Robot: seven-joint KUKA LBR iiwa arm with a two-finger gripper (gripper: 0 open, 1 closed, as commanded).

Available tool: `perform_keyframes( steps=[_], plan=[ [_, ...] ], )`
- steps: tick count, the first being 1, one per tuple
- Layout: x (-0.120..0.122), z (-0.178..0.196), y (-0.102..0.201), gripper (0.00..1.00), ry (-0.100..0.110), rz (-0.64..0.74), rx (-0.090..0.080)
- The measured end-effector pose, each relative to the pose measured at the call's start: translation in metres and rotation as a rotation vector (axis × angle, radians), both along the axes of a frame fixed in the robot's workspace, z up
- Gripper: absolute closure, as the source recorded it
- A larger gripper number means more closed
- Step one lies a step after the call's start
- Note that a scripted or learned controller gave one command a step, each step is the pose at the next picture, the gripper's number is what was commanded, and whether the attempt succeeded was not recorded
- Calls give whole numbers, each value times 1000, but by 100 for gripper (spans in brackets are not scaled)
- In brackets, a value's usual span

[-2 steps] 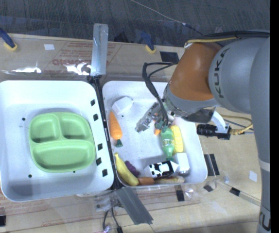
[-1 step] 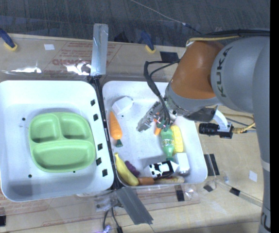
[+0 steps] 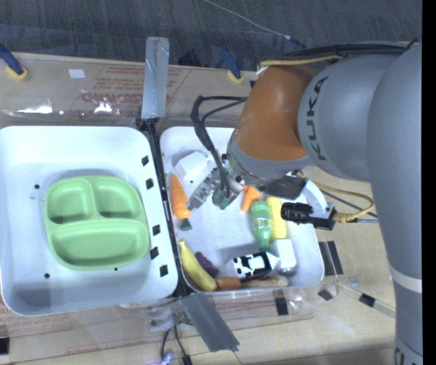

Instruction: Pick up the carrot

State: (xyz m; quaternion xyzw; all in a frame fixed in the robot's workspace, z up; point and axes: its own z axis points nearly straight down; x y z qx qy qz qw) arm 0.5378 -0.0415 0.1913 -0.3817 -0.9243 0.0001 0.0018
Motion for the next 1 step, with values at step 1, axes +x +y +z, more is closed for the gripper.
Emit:
perform_keyframes(
  steps=[1],
  plan=[
    [39, 55, -43, 100, -9, -31, -3]
  ],
)
